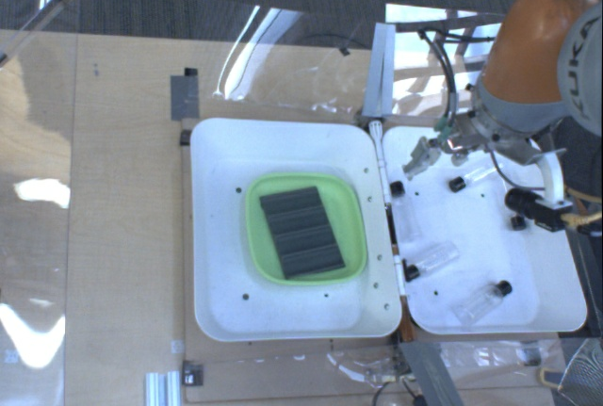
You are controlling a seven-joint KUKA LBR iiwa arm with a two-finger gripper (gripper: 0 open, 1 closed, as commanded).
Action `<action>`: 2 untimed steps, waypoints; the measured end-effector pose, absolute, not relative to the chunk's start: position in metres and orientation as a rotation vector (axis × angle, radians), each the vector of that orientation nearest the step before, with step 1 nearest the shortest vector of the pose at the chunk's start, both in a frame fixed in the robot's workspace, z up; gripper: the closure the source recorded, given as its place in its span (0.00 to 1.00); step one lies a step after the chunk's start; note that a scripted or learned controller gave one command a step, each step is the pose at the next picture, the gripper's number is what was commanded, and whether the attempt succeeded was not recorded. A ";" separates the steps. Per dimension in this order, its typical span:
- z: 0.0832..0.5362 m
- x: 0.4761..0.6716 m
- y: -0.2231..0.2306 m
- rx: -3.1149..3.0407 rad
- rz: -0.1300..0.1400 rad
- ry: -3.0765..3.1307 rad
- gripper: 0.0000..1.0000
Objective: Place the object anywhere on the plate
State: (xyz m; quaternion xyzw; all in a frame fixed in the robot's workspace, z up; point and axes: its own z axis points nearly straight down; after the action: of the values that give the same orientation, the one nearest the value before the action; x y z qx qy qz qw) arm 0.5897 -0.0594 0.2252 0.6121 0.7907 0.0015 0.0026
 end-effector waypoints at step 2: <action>0.212 0.489 -0.171 2.074 0.001 2.356 0.00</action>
State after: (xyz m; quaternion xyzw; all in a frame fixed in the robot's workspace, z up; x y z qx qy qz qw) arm 0.4893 -0.1712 0.2119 0.6607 0.7507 0.0003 0.0013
